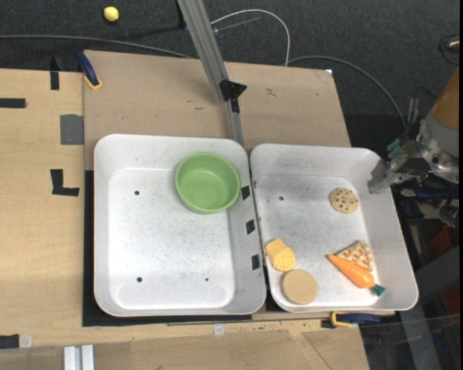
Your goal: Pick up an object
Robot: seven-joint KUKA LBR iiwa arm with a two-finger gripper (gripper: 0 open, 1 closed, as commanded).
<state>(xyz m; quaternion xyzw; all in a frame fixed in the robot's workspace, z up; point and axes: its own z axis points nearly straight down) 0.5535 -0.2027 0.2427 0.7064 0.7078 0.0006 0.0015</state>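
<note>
The claw (386, 174) hangs at the right rim of the right bin (309, 156), above its upper right corner; I cannot tell how wide it stands, and I see nothing in its hold. Nearest to it, just inward and a little below, lies a round speckled cookie (343, 200), flat and clear of its neighbours. Farther below the claw, a pizza slice (358, 253) and an orange carrot (353, 270) touch each other near the lower right corner. Beyond these, toward the bin's lower left, a yellow cracker-like piece (278, 254) rests against a tan round biscuit (299, 287). Well apart from the claw, in the left bin (123, 230), sits a green bowl (207, 182).

As I judge it, the step in hand is the approach. I would choose the cookie: it is closest and isolated. I would centre over it, descend squarely, and close low, since it lies thin against the floor. No brand, label or writing is legible on the surface (31, 206).
</note>
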